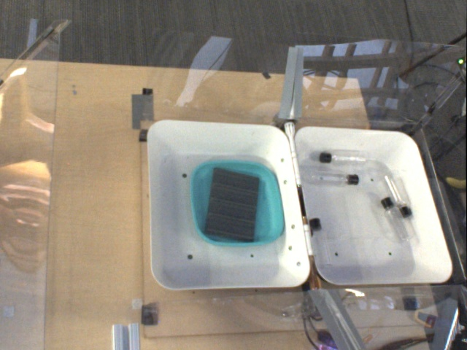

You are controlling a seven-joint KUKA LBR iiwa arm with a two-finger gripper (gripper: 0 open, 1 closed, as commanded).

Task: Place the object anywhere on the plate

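Two white bins side by side on a wooden bench (pixel 87 232). Left bin (pixel 168 217): a teal plate (pixel 271 210) sits near its centre, and the object (pixel 232 204) (a dark grey, ribbed rectangular block) lies flat on the plate, wholly within its rim, long axis running roughly front to back. Right bin (pixel 365 257), on the side from which the arm reaches: several clear tubes (pixel 346 156) with black caps lie scattered, apart from the plate. Whether the gripper is spread or pressed together cannot be told.
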